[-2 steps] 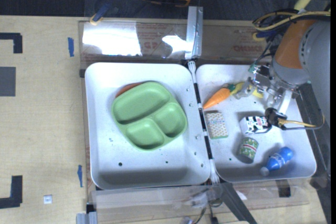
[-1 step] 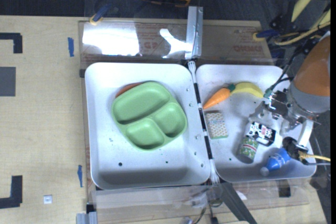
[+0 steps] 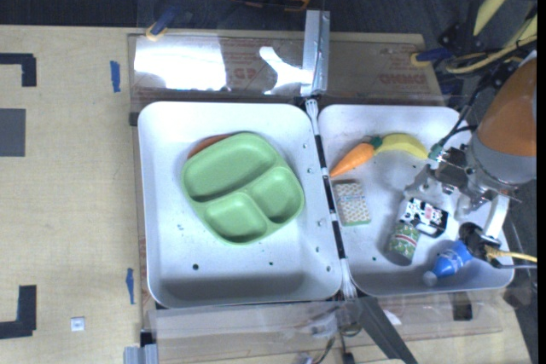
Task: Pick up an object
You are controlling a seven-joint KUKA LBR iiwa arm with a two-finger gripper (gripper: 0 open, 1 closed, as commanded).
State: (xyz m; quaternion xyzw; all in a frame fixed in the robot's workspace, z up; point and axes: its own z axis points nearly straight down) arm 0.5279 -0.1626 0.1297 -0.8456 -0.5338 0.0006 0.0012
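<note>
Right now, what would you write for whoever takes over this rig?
Claw: low over the right bin, just above a small black-and-white item; whether it grips anything cannot be told.
Right bin also has a carrot, banana, patterned sponge, green can and blue bottle.
Left bin: green divided plate.
Done: nothing visibly lifted.
Left: secure one object and raise it.

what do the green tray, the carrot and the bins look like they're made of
Green tray: likely matte moulded plastic, with an even colour and soft rounded dividers. Carrot: probably a smooth plastic toy, uniformly orange. Bins: white, faintly glossy, plastic or coated metal; can't tell.
</note>
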